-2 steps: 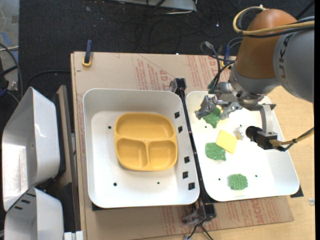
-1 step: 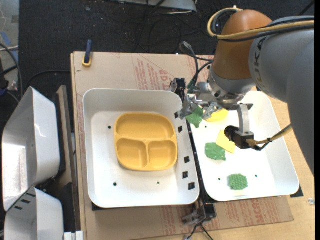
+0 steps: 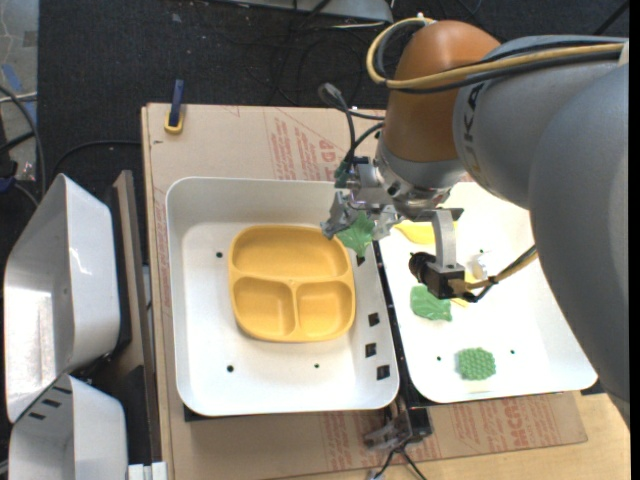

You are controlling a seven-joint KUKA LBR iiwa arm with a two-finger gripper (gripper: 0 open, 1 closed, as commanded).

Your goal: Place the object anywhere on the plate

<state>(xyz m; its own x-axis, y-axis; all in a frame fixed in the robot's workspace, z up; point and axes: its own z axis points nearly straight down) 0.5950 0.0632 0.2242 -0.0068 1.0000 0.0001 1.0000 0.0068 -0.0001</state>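
A yellow plate with three compartments lies in the left white bin. My gripper hangs over the plate's upper right corner, close to the wall between the two bins. It is shut on a small green object, which hangs from its fingers just above the plate's rim. The arm's grey and orange body covers the upper part of the right bin.
In the right bin lie a green leafy piece, a round bumpy green piece near the front, and a yellow piece partly under the wrist. Brown cardboard lies under both bins.
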